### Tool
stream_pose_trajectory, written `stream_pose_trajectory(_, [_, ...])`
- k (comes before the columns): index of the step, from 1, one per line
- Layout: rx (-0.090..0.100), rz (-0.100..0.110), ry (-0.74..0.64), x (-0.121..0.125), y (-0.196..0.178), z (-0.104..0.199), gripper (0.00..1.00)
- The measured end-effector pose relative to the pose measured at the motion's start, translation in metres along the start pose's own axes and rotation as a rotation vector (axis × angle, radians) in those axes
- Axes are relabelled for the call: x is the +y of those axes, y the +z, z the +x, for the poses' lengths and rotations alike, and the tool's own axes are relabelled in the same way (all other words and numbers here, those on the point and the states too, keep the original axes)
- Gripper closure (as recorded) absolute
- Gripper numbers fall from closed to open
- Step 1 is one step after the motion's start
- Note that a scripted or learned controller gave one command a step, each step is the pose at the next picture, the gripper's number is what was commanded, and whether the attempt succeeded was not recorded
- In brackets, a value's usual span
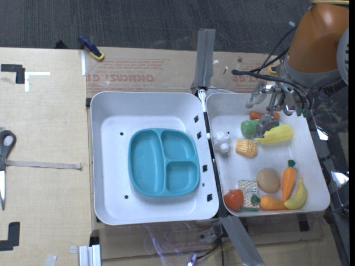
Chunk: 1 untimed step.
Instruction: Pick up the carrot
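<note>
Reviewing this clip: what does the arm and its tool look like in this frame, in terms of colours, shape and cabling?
The arm enters at upper right as a large rounded orange shell with a pale grey section at its edge. Below it sits a metallic silver wrist with thin black cables looping around it. The tool is small, of grey metal, and blurred, so finer markings cannot be read.

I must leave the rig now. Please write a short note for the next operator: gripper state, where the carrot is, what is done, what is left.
Gripper: low over the far end of the right bin, by the green toy and yellow corn; nothing seen between its fingers.
Carrot: near part of the right bin, between the round bun and the banana, away from the gripper.
Done: no pick yet.
Left: move to the carrot, grasp, lift.
</note>
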<state>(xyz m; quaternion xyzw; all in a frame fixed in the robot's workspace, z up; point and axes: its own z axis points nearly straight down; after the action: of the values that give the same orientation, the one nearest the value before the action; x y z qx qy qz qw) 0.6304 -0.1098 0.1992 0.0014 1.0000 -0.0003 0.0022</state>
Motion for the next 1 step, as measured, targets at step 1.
stream_pose_trajectory(1, [0.0,0.0,-0.357,-0.0382,0.0241,0.0505,0.0])
